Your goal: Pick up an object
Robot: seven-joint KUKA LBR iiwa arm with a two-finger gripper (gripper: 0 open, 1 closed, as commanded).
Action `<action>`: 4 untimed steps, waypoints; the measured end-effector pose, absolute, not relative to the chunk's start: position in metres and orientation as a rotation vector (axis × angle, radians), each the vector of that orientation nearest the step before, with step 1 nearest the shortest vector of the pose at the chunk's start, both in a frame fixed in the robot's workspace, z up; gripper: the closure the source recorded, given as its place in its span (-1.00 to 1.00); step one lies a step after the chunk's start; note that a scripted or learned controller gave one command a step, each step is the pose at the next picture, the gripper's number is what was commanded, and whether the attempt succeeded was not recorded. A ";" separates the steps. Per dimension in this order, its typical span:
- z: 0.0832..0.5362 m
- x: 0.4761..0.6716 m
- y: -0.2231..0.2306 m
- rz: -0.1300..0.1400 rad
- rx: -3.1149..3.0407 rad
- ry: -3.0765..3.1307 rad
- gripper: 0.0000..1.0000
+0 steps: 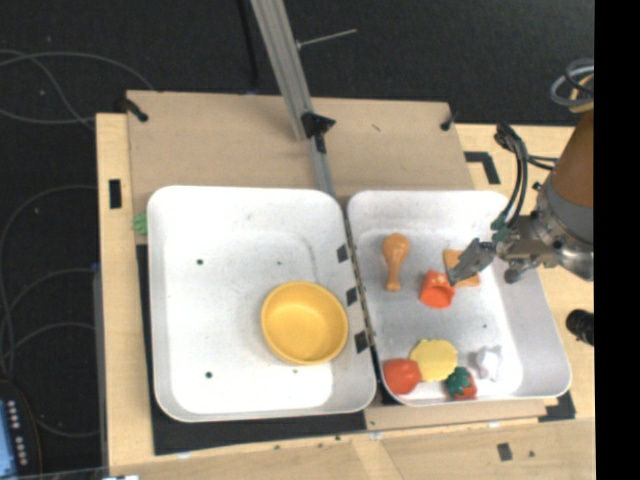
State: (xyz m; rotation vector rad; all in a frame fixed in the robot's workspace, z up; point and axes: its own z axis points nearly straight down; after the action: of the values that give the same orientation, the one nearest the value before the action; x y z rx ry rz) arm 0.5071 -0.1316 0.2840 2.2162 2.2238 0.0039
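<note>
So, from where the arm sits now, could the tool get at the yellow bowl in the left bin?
Probably yes. The yellow bowl sits alone in the left bin, open from above. The tool is over the right bin by the orange piece; it would cross the low divide between bins.

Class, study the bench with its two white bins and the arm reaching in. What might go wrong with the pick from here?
The gripper sits between the orange-red piece and an orange piece by its tip, so it may nudge one while closing on the other. Either piece might also slide across the bin rather than lift.
</note>
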 end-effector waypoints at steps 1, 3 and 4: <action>0.284 0.507 -0.132 0.004 2.218 2.222 -1.00; 0.182 0.504 -0.135 -0.006 2.224 2.222 -1.00; 0.122 0.502 -0.134 -0.002 2.224 2.221 -1.00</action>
State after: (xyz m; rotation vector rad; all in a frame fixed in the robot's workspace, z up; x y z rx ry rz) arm 0.5023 -0.1343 0.1218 2.2238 2.2206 -0.0024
